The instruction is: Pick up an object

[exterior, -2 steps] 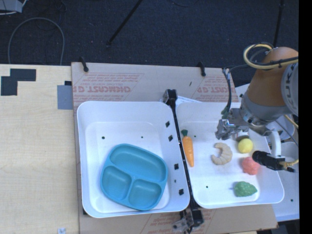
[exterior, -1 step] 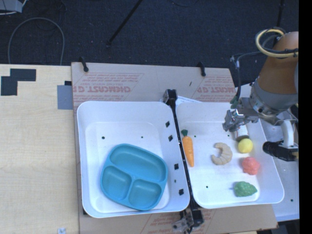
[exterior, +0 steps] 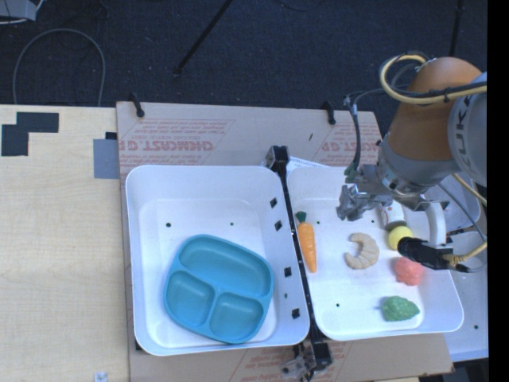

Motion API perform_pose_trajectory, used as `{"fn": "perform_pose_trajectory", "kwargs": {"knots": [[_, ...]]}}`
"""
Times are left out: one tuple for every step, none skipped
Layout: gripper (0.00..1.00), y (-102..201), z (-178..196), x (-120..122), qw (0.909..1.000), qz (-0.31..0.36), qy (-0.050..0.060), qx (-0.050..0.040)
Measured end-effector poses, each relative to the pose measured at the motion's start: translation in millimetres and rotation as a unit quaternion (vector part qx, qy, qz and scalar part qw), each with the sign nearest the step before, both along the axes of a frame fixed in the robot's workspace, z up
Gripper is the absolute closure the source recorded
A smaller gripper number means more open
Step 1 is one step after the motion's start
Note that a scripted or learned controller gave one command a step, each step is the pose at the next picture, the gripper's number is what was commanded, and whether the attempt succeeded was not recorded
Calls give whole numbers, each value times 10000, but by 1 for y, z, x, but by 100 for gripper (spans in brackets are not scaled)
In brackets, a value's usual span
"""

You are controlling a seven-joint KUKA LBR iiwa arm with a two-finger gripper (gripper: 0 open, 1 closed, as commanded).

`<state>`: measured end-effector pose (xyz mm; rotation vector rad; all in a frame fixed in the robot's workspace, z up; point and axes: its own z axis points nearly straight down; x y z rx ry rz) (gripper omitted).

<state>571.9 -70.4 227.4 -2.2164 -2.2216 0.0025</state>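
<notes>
Starting at the left, we see the left bin [exterior: 143, 213] carrying a blue divided tray [exterior: 219, 287] that lies toward its near edge, well apart from anything we mean to lift. Across the black divider [exterior: 288, 237], the right bin [exterior: 445, 317] carries the loose things: an orange toy carrot [exterior: 306, 245] lies just beside the divider edge, its long axis running from far edge to near edge, green top at the far end. Next comes a pale croissant [exterior: 363, 251] near the middle of that bin, curved like a crescent with its hollow toward the left. Further right sit a pink lump [exterior: 409, 270] by the right edge and a green piece [exterior: 398, 309] toward the near right corner. Our claw [exterior: 355, 203] hangs above the far half of the right bin, and we cannot tell how wide it stands. We judge the croissant the closest candidate: it lies just nearward of the claw, almost directly under it, so the move would call for a short shift toward the near edge and a descent.
</notes>
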Motion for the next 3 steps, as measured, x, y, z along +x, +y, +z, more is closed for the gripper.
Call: {"fn": "perform_pose_trajectory", "kwargs": {"knots": [[100,55,-4,7,10000,0,0,-3],[100,110,-14,1,10000,5,5,-2],[100,165,-19,3,10000,6,2,-4]]}}
